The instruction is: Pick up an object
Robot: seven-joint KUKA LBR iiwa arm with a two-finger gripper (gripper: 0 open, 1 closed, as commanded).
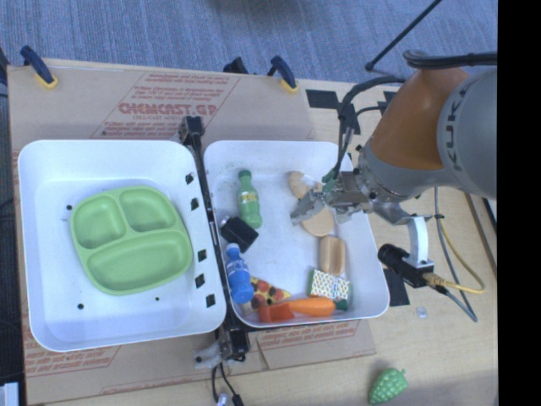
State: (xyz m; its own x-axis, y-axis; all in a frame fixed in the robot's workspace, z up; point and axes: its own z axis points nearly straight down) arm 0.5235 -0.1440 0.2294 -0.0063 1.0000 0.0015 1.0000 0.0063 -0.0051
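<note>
Brown cardboard-covered bench (279, 117) across the frame's middle, clamped along its upper edge. Directly on it: left white bin (38, 252) and right white bin (279, 152), side by side, touching; green grape bunch (387, 386) at lower right, well apart from both.

Blue carpet (152, 15) beyond cardboard-covered bench (279, 112)

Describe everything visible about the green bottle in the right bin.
The green bottle is small, toy-like and looks plastic, with a darker green cap at its far end and a pale label band around its middle. It lies on its side on the floor of the right bin, in the left part, its length running roughly toward the camera. Its near end sits right by a black block; contact is unclear. The gripper is off to its right, apart from it.
</note>
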